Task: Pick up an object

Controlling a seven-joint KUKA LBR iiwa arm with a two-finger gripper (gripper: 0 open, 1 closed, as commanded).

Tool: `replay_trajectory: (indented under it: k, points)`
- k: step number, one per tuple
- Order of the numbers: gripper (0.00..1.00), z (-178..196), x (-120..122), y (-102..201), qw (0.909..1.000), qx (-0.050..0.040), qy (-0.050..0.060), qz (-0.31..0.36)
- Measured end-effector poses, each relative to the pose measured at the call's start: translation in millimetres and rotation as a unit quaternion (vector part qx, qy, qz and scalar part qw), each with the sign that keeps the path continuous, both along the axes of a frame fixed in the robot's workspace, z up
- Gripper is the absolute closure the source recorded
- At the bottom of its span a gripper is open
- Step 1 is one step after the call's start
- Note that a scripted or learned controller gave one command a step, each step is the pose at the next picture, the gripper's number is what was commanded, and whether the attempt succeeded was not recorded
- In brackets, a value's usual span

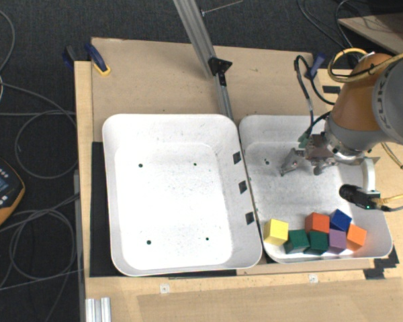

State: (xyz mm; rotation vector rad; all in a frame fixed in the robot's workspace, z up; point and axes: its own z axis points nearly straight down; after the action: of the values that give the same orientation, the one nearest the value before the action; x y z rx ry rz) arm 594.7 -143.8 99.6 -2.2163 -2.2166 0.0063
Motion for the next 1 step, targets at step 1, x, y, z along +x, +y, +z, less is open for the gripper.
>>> replay_trajectory:
  k: [1]
  points:
    - [1.00,15.5,2.7,-0.3,1.0000,-0.0004,-0.005,0.000]
